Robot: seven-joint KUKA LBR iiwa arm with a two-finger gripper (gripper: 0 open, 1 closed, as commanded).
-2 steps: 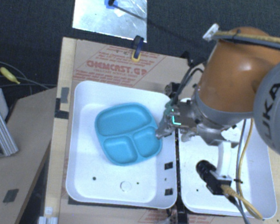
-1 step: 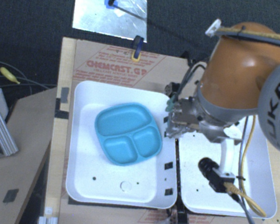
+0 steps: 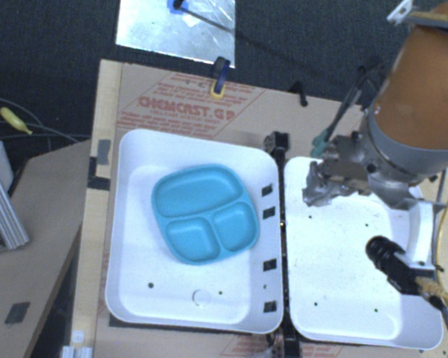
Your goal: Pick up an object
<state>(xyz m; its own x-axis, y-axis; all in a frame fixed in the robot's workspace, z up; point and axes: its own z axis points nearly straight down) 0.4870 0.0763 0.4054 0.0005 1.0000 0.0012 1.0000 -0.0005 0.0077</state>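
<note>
Orange and grey, the arm (image 3: pixel 435 88) is nearest the camera, leaning over the right bin (image 3: pixel 337 314). 1 blue plate (image 3: pixel 205 213) with 3 parts lies flat in the left bin (image 3: pixel 130 285). The jaws (image 3: pixel 319 191) hang well apart from it; I cannot tell if they are apart. A flat plate could slip from a pinch.

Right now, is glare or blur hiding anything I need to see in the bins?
In the camera view, lighting is even and soft; the blue divided plate in the left bin is sharp, with faint sheen. The end effector over the right bin looks dark and slightly smeared, so its fingers are hard to read. The foil sheet behind the bench glares harmlessly.
</note>
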